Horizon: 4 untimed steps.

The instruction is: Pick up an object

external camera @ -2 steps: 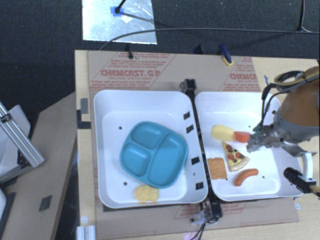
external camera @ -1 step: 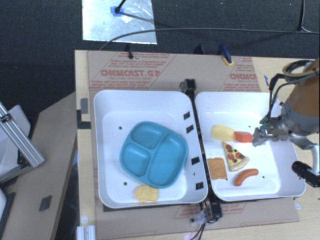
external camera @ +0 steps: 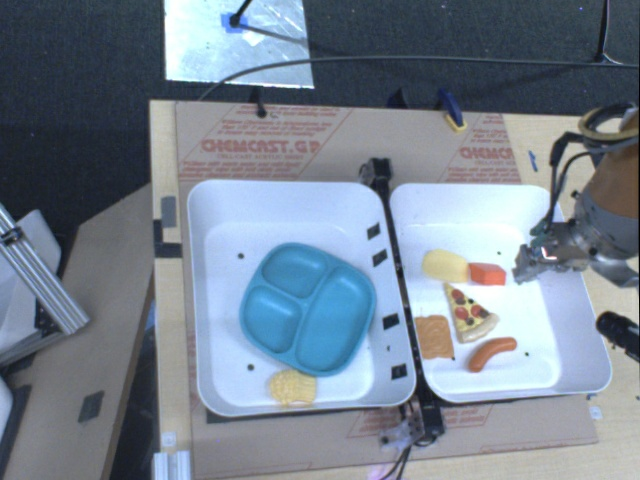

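Note:
The right bin [external camera: 500, 203] holds several toy foods: a yellow piece [external camera: 444, 264], an orange block [external camera: 487, 274], a pizza slice [external camera: 468, 311], a brown toast slice [external camera: 434, 336] and a red sausage [external camera: 492, 353]. My gripper [external camera: 532, 262] hangs over the right side of this bin, just right of the orange block. Nothing shows between its fingers. The arm's grey wrist [external camera: 605, 228] comes in from the right edge.
The left bin [external camera: 225, 208] carries a blue divided plate [external camera: 308, 308] and a yellow corn piece [external camera: 292, 388] near its front wall. A black divider clip strip [external camera: 385, 258] runs between the bins. Cables loop above the wrist at the right.

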{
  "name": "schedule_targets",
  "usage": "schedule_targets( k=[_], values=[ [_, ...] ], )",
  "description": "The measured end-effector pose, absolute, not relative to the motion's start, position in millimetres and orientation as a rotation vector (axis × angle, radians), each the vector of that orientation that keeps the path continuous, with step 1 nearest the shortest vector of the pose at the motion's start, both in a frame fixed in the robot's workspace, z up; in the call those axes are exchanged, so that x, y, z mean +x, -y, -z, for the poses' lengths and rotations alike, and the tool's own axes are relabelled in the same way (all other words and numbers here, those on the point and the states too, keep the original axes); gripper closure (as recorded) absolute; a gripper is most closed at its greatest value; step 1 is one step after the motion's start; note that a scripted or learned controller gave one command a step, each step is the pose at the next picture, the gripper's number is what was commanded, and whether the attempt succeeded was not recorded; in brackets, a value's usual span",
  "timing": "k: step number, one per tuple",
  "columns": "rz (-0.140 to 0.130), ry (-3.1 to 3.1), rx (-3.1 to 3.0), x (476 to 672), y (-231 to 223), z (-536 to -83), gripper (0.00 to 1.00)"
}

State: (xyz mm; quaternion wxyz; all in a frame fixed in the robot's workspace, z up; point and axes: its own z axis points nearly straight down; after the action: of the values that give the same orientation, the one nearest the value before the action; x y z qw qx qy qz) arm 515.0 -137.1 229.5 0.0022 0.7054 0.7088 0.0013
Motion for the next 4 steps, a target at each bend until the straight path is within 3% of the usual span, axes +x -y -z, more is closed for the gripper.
schedule_targets(
  k=[4],
  values=[
    [-0.005,-2.232,2.209,556.0,-51,-222,1.00]
  ],
)
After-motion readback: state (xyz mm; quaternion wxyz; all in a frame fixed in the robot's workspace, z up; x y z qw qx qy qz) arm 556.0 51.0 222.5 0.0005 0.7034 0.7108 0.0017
